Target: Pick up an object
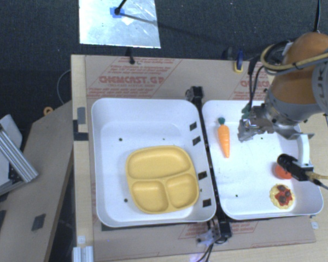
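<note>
Camera view, nearest first: a small round toy pizza and an orange-red round toy lie in the right white bin, likely scattered as pick targets. A yellow three-compartment plastic tray sits in the left white bin. Farther back, the gripper hangs just beside the orange toy carrot, holding nothing.
</note>
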`<state>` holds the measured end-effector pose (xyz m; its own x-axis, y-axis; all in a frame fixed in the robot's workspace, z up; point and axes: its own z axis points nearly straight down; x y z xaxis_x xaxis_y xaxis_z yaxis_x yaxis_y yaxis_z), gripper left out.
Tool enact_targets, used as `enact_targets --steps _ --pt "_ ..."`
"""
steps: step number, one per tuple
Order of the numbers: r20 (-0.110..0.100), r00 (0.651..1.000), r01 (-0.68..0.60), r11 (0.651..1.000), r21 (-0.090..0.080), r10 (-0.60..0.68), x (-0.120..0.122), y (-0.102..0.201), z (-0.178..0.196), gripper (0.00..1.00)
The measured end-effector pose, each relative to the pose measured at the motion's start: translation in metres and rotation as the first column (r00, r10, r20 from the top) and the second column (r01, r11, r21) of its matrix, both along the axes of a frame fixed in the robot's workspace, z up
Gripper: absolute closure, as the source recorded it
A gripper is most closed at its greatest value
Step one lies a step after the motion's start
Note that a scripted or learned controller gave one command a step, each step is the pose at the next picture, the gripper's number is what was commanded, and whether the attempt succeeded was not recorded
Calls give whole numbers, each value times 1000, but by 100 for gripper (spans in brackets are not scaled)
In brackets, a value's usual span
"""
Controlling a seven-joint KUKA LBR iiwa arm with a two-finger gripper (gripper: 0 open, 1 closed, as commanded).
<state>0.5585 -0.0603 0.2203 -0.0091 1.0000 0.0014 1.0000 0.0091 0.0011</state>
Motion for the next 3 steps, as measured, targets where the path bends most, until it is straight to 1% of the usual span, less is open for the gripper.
enact_targets --steps 1,2,3 --pt "0 1000 -1 1000 0 1 2 44 3 100" --pt "-1 1000 -1 1000 1 1 0 98 -6 100" --pt "2 1000 -2 1000 1 2 10 161 0 100"
